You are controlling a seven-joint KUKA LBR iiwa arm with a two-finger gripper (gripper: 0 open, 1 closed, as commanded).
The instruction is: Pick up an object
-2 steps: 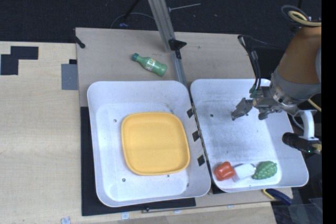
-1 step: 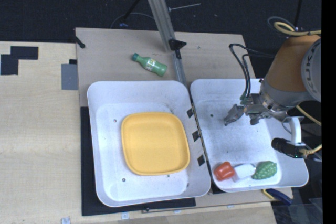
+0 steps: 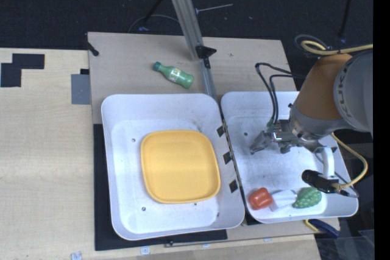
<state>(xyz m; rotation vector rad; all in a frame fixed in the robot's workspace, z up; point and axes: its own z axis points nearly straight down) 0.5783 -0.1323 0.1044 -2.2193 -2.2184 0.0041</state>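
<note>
My gripper [image 3: 261, 142] hangs over the bare middle of the right bin [image 3: 244, 108], pointing left, open with nothing between its fingers. A red pepper-like object [image 3: 261, 198] lies near that bin's front edge. A green lumpy object [image 3: 308, 197] lies to its right, in the front right corner. Both sit well in front of the gripper and apart from it. A small white piece lies between them.
The left bin [image 3: 119, 131] holds a large yellow square plate [image 3: 180, 165]. A green bottle [image 3: 173, 74] lies on the bench behind the left bin. A metal rail [image 3: 186, 9] slants down toward the divide between the bins.
</note>
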